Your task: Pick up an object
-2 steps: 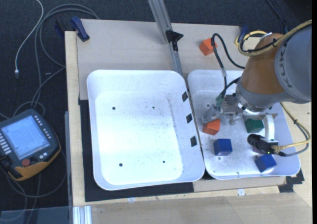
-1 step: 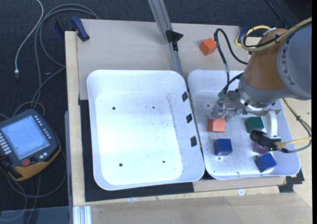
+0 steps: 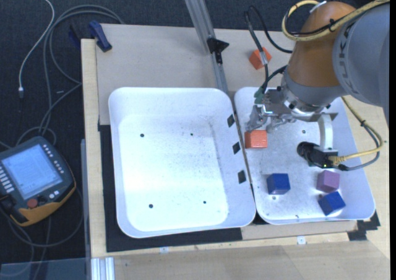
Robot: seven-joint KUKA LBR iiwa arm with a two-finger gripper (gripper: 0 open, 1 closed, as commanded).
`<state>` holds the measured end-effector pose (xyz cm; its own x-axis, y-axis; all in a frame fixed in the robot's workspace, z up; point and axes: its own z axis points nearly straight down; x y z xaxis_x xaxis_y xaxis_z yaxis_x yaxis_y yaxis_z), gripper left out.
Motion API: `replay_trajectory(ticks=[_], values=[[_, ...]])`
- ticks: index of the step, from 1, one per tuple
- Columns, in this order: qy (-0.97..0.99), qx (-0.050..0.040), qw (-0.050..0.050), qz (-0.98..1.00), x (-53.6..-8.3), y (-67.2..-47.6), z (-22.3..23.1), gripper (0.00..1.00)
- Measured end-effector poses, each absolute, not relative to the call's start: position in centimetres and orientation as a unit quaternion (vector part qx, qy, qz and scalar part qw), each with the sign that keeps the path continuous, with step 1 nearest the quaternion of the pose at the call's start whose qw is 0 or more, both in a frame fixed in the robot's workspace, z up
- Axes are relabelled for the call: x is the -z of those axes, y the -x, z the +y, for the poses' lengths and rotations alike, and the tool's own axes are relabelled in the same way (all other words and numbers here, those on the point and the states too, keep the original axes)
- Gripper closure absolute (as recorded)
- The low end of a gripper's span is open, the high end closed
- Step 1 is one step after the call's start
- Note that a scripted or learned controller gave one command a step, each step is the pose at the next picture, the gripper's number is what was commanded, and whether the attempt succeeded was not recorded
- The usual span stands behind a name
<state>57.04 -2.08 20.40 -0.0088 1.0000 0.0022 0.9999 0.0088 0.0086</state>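
Two white bins (image 3: 124, 111) on a wooden bench (image 3: 154, 56), seemingly over dark carpet (image 3: 37, 56).

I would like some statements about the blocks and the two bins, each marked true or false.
1. The orange block lies in the right bin. True.
2. Two blue blocks lie in the left bin. False: both, one and the other, lie in the right bin.
3. The tool is above the right bin, close to the orange block. True.
4. The purple block sits on top of the orange block. False: it lies apart, near the right bin's far side from it.
5. The arm has an orange band. True.
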Motion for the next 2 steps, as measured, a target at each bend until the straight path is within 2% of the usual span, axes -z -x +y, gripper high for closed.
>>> replay_trajectory(ticks=[1,2], values=[[-0.704,-0.0031,0.001,0.71,-20.02,-63.56,3.61,1.0],[-0.706,0.0003,0.0,0.708,-20.02,-63.28,3.14,0.0]])
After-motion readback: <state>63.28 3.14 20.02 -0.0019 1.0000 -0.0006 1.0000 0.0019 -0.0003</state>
